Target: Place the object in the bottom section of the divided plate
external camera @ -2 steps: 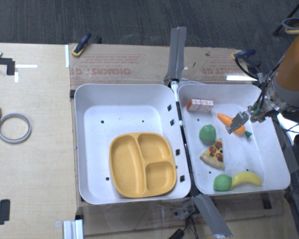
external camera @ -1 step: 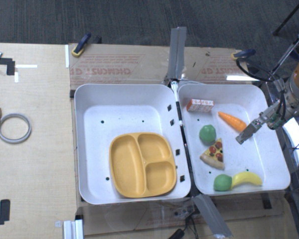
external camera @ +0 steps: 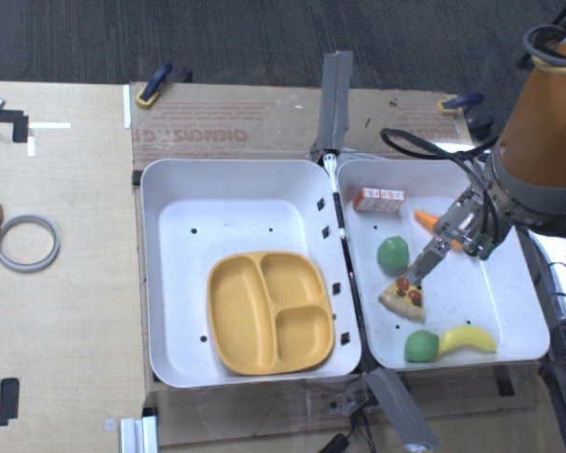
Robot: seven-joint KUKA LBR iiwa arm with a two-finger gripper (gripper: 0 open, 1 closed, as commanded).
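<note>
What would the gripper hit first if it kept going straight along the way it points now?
Likely the pizza slice: the gripper angles down and left, its tip just above the slice's upper edge. Height from one slanted view is uncertain.

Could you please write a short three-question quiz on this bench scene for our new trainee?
1. True or false: the yellow divided plate lies in the left bin.
2. Which item is the hand closest to? A) banana B) pizza slice C) small carton
3. Fill in: the green ball at the right bin's near edge touches the ______.

Key:
1. True.
2. B; the hand's tip is right over the pizza slice.
3. Banana.
</note>
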